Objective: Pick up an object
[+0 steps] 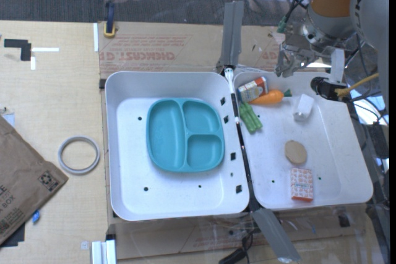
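two white bins sit side by side on the bench. going from the left: a roll of tape (78, 154) lies on the bench well apart from the bins, then the left bin (124, 195) holds a teal divided plate (185, 135) lying flat near its middle. the right bin (346, 170) holds the loose things: a green pod (250, 117) just beside the shared wall, a small can (251, 89) touching or nearly touching an orange carrot (269, 97) at the far edge, a white block (303, 107), a tan round cookie (296, 152), and a red and white carton (301, 185) near the front.

the gripper (289, 65) hangs above the far rim of the right bin, close over the carrot and can; nothing sits between its fingers, and whether they are spread or closed i cannot tell.

the carrot looks like the nearest candidate. its long axis runs roughly left to right, tilted slightly, with the thick end toward the can and the tip pointing right toward the white block.

risks, as a judgement: the carrot lies tight against the can and near the bin wall, so a descent could strike the rim or clamp the can as well. fingers closing along the carrot's length rather than across it would likely slip off, and its rounded taper could roll away.
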Controlling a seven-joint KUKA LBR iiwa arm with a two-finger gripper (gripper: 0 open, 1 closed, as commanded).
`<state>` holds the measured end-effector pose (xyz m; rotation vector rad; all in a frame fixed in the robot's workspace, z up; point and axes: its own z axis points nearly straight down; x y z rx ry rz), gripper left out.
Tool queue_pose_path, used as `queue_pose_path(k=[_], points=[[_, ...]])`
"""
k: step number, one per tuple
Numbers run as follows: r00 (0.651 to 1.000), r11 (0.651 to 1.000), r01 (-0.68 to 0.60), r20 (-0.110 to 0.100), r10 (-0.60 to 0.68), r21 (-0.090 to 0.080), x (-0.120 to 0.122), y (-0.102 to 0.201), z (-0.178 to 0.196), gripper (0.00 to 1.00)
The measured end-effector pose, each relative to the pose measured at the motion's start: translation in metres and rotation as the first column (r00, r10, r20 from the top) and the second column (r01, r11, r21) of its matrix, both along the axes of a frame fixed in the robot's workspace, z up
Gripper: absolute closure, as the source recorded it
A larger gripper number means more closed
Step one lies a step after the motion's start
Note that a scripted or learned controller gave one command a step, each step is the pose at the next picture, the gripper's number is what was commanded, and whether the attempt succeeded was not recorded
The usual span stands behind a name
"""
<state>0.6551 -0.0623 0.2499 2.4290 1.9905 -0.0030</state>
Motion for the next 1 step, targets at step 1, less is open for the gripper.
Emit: queue_pose_path(k=[1], points=[[0.984,0.984,0.179,-0.004,-0.179,0.001,-0.0489,0.0294,-0.0572,1.00]])
